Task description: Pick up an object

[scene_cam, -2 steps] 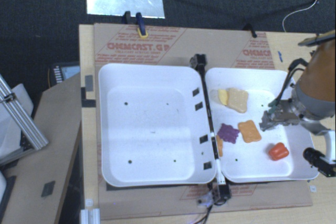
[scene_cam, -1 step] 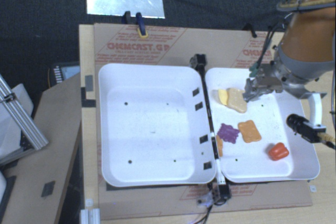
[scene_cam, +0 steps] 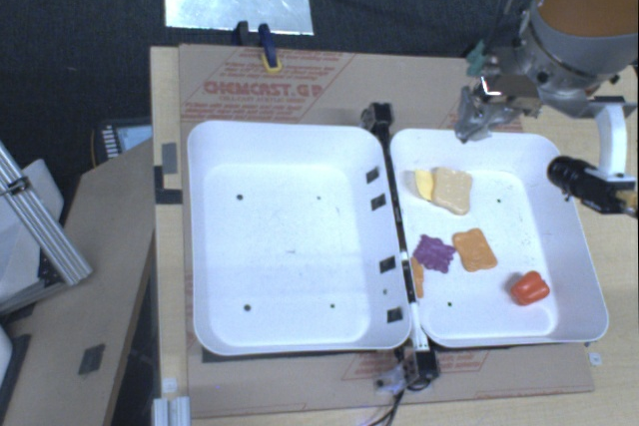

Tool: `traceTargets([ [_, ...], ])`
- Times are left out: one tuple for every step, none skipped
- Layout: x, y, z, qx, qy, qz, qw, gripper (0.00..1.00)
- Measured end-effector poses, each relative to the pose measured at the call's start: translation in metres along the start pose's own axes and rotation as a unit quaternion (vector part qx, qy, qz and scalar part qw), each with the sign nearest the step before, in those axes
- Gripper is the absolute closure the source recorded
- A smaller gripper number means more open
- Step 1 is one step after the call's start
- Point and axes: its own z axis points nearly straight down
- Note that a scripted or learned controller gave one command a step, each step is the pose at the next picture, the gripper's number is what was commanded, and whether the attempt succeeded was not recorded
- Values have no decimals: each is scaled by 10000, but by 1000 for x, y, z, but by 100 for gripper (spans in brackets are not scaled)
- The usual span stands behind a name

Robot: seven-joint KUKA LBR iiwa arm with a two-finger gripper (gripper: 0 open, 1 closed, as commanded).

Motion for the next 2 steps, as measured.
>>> traceTargets([
  [41,10,-122,1,2,12,10000,100],
  [158,-38,-115,75,7,-27,10000,100],
])
